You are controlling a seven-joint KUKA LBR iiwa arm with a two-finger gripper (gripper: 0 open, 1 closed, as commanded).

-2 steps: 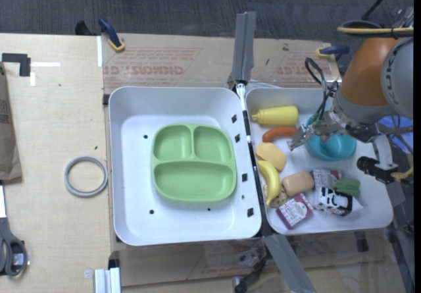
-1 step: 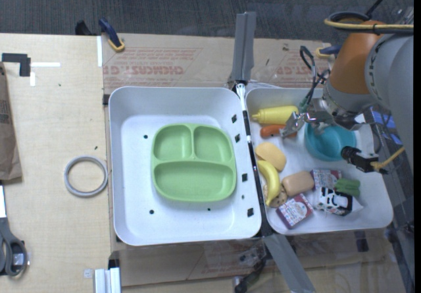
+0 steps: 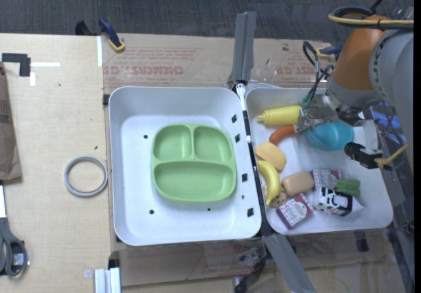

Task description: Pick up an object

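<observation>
Left bin (image 3: 125, 173) carries a green divided plate (image 3: 194, 163), lying flat in the middle — not a likely target: wide, low rim, nothing for two fingers to close on.

Right bin (image 3: 378, 216) has the clutter. Along its left side: a pale rounded piece (image 3: 271, 155) and a banana (image 3: 268, 183) below it, touching or nearly so. Both look like toy food — I'd guess light, stiff, smooth plastic. The banana's curve is best taken across its narrow middle. Next over, a tan block (image 3: 297, 183) beside a small maroon packet (image 3: 294, 211); the packet is flat and looks hard to get fingers under.

Top of that bin: a yellow bottle (image 3: 281, 115) on its side, an orange-red piece (image 3: 283, 133) just below it. The bottle is probably light and round, so it may roll or squirt out — grip across the body, not the tip.

Gripper (image 3: 308, 120) sits low between the bottle's right end and a teal bowl-like object (image 3: 331, 135), touching or very near both. The fingers look spread, with nothing between them — it holds nothing that I can see. The teal thing is probably rigid and slick; the rim is the only pinch point.

Far right: a black-and-white toy (image 3: 335, 201) with a green piece (image 3: 347, 186) above it — small, irregular, awkward to grip.
</observation>
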